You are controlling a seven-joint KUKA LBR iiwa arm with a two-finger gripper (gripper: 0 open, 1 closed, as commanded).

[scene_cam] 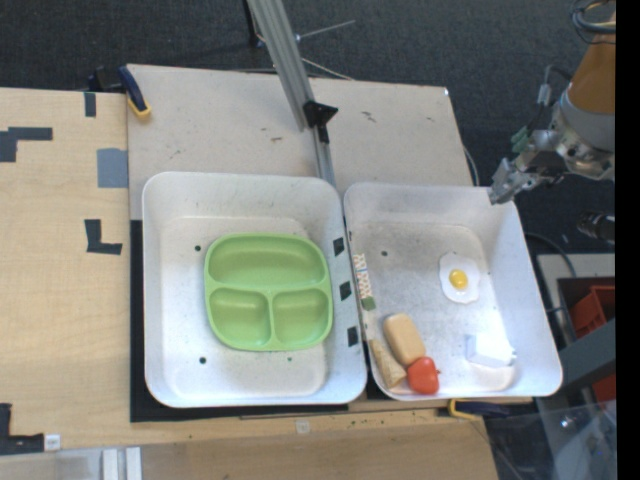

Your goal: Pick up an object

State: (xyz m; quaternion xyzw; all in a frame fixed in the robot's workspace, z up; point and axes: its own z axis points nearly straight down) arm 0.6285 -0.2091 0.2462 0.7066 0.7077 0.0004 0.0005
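Observation:
The right bin (520, 268) holds a toy fried egg (458, 282), a tan bread-like block (404, 339), a brown stick-shaped piece (385, 362) along its left wall, a red tomato (423, 376) and a pale white piece (492, 352) at the front right. My gripper (506, 182) hangs above the bin's far right corner, apart from all of these, with nothing seen between its fingers. The arm's orange band (600, 78) is at the upper right.
The left bin (160, 268) bears a green divided plate (268, 290). A grey metal rail (290, 68) slants down from the top to the gap between the bins. A blue-and-yellow clamp (134, 92) sits at the back left of the bench.

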